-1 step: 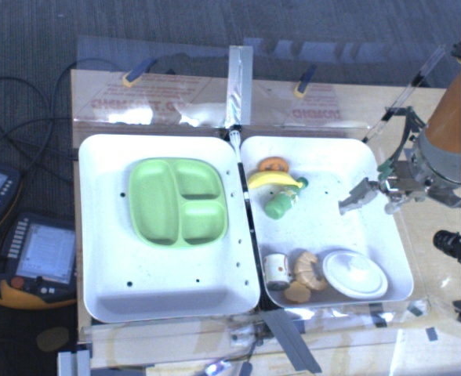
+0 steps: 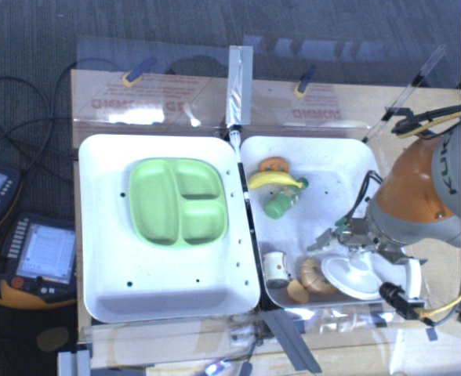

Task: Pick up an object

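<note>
The arm's jaws (image 2: 354, 251) hang low over the right bin (image 2: 324, 151), above a white dish (image 2: 354, 280) near its front edge; whether they are clenched cannot be told. A banana (image 2: 276, 181), green bottle (image 2: 281, 202) and orange toy (image 2: 274, 164) lie farther back. The left bin (image 2: 105, 288) holds a green divided tray (image 2: 179, 200).

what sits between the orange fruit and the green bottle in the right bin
In the camera view, a yellow banana lies across the gap, right below the small orange fruit and right above the green plastic bottle, near the right white bin's left wall.
</note>
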Controlling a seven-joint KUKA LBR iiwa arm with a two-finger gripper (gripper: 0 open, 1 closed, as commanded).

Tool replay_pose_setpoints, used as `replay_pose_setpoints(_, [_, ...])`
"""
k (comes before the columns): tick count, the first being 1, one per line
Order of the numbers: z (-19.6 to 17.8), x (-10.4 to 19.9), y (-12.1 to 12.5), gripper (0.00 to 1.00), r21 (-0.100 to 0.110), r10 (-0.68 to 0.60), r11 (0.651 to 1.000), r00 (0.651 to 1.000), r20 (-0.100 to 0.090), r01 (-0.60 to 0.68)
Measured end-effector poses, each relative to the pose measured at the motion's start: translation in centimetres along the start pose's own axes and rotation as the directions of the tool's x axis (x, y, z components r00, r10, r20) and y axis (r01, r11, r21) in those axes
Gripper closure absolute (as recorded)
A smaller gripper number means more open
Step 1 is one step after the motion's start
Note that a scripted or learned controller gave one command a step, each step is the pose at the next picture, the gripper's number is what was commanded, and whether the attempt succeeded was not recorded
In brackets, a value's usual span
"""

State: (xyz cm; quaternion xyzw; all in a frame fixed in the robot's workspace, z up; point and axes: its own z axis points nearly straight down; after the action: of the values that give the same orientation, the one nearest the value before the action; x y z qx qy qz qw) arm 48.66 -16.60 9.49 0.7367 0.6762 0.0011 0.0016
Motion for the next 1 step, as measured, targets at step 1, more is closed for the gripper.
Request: replay_pose_setpoints(1, [0.54, 6.20, 4.60, 0.00, -0.008, 0.144, 0.990, 0.990, 0.002, -0.144])
